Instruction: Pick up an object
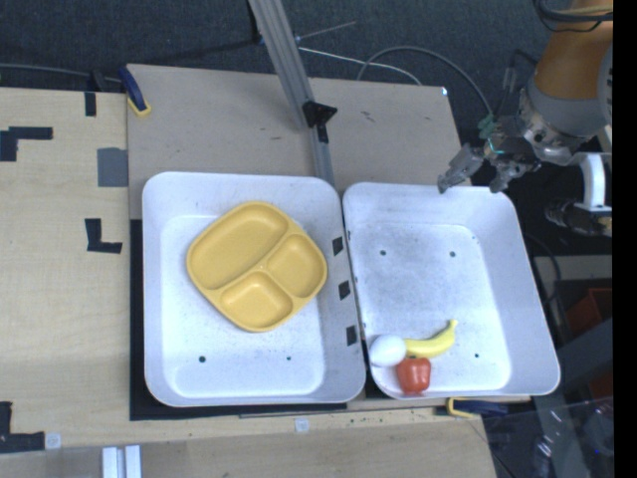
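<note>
While the pincer (480, 170) is hovering over the far rim of the right bin (518, 257), its fingers are standing apart with nothing between them. Well apart from it, at the bin's near edge, a banana (435, 341), a white ball (387, 350) and a red pepper (414, 373) are lying huddled together, touching. All three are probably light. The ball looks smooth and likely to roll, so the banana's middle seems the safest hold. In the left bin (164, 267) a yellow tray (256, 265) is lying.
</note>
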Tool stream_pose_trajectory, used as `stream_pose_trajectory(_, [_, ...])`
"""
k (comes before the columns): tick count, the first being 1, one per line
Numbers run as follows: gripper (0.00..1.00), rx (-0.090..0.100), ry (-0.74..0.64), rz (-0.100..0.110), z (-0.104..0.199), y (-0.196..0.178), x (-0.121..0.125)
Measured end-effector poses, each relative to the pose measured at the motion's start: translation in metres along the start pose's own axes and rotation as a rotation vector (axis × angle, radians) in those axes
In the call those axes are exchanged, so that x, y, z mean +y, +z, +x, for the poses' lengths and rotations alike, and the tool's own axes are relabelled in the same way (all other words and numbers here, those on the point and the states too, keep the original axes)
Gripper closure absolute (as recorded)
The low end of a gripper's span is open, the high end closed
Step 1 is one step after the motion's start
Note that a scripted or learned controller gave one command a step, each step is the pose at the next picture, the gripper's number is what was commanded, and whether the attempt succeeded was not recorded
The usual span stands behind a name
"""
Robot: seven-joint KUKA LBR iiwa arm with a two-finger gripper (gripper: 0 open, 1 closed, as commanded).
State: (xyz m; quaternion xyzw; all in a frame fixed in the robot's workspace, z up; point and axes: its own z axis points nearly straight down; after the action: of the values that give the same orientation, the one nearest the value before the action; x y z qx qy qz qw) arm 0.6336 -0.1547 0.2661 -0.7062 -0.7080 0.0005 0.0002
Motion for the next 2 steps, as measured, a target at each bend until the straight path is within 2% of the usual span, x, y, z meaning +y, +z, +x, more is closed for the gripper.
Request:
stream_pose_trajectory(1, [0.00, 0.000, 0.000, 0.000, 0.000, 0.000, 0.000])
stream_pose_trajectory(2, [0.00, -0.001, 0.001, 0.006, -0.006, 0.057, 0.006])
